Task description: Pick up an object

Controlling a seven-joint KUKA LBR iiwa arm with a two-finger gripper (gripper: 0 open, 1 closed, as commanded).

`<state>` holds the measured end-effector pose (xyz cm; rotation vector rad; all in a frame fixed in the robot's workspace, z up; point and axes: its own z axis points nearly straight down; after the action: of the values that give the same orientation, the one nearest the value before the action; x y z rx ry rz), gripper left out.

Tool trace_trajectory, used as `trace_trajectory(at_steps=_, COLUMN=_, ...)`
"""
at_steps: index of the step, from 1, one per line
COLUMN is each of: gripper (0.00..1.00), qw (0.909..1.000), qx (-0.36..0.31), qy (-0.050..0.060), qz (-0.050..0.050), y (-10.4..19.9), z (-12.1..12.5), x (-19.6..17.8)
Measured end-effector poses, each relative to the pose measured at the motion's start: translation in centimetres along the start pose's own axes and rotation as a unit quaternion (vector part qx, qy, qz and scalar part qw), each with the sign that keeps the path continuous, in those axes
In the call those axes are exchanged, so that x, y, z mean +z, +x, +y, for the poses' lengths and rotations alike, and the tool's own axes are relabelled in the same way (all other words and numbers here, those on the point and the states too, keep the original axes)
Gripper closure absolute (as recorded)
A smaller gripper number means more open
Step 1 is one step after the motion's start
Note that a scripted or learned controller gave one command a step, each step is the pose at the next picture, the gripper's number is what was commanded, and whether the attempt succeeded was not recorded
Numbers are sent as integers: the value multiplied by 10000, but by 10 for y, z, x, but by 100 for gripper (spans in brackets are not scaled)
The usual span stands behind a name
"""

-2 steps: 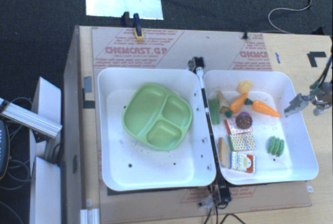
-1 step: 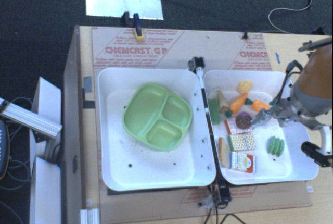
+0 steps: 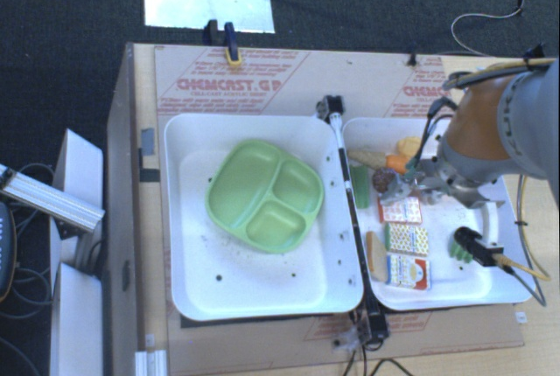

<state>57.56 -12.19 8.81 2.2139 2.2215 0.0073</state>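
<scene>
Two shallow white bins (image 3: 188, 217); our jaws (image 3: 404, 184), grip unclear, hovered by the right bin's far-left corner above small patterned cards (image 3: 400, 211).

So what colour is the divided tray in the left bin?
Light green, plain with no pattern: the divided tray shows clearly in the camera view.

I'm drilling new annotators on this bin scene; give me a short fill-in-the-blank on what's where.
1. The green divided plate lies in the ____ bin.
2. The plate has ____ compartments.
3. The end effector hovers over the ____ bin.
4. The three small printed cards lie in the ____ bin.

Missing words: left; three; right; right
</scene>
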Motion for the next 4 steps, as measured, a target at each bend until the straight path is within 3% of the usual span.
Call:
trace_trajectory(at_steps=1, gripper=100, qw=10000, qx=-2, qy=-38, qz=-8, y=0, z=2, x=-12)
trace_trajectory(at_steps=2, gripper=0, qw=10000, qx=-1, qy=-35, qz=-8, y=0, z=2, x=-11)
trace_trajectory(at_steps=3, gripper=0, qw=10000, qx=-10, qy=75, qz=21, y=-24, z=72, x=5)
trace_trajectory(at_steps=4, gripper=0, qw=9996, qx=-14, qy=271, qz=97, y=-28, z=85, x=7)
